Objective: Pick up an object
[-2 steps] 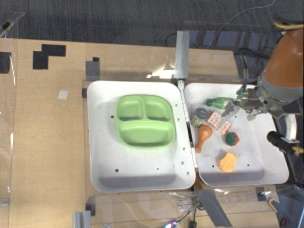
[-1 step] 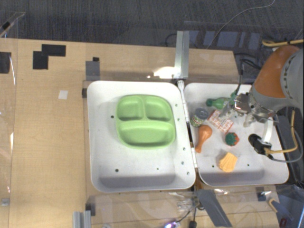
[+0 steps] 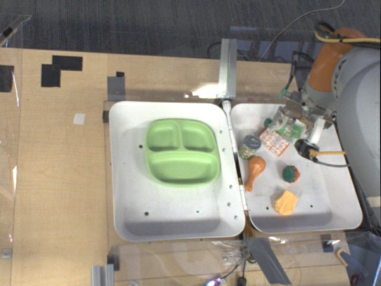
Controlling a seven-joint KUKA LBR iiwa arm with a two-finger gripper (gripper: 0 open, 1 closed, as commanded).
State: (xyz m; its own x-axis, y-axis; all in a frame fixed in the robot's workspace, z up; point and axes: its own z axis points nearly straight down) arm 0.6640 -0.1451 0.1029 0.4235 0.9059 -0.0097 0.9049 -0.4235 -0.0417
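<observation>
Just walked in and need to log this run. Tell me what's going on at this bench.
A grey arm with an orange band reaches in from the right, its gripper low over the back of the right bin, at a red-and-white packet. Whether it holds anything cannot be told. Also in that bin lie a small can, an orange pear-shaped toy, a green-and-red ball and a yellow wedge. The left bin holds a green divided plate.

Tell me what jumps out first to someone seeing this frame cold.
The green divided plate lies alone in the middle of the left bin. Next, the grey arm with its orange band reaches in from the right, its gripper low over the far side of the right bin. There a small tin, an orange pear-shaped toy, a green ball and a yellow wedge lie scattered.
</observation>
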